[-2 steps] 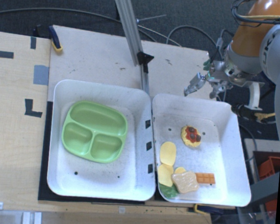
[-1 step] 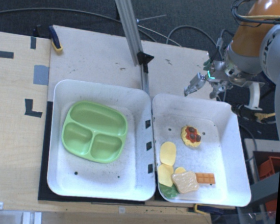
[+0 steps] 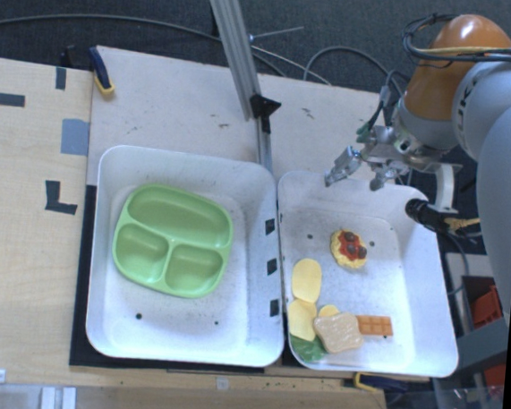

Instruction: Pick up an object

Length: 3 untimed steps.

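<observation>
Hovering spread and empty over the right bin's [image 3: 427,288] far rim, the gripper [image 3: 359,175] has the small pizza [image 3: 349,249] lying nearer the camera

Green divided plate [image 3: 173,240], 2 white bins [image 3: 101,319], red-topped yellow pizza toy [image 3: 350,249], orange wafer [image 3: 373,326]
</observation>
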Each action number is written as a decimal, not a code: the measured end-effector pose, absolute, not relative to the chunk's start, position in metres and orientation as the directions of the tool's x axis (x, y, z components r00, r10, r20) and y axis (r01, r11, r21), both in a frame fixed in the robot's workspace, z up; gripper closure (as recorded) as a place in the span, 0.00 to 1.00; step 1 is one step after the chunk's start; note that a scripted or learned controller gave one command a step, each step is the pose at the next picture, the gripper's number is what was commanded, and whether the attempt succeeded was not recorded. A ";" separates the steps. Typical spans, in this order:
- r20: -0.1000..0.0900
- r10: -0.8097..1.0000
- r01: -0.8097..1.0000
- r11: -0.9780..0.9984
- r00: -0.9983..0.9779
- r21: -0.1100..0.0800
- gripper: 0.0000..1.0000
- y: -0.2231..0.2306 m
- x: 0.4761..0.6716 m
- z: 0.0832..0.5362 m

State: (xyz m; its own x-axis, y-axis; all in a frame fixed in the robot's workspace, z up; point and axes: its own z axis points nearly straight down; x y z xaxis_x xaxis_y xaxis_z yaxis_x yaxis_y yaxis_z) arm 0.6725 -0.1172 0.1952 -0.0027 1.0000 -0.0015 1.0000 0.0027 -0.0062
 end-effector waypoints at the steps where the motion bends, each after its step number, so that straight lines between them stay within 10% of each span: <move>1: -0.001 1.000 1.000 0.003 -0.003 -0.006 0.00 -0.111 0.679 0.145; 2: -0.002 1.000 1.000 -0.001 0.001 -0.018 0.00 -0.112 0.676 0.094; 3: -0.002 1.000 1.000 0.000 0.000 -0.018 1.00 -0.112 0.676 0.104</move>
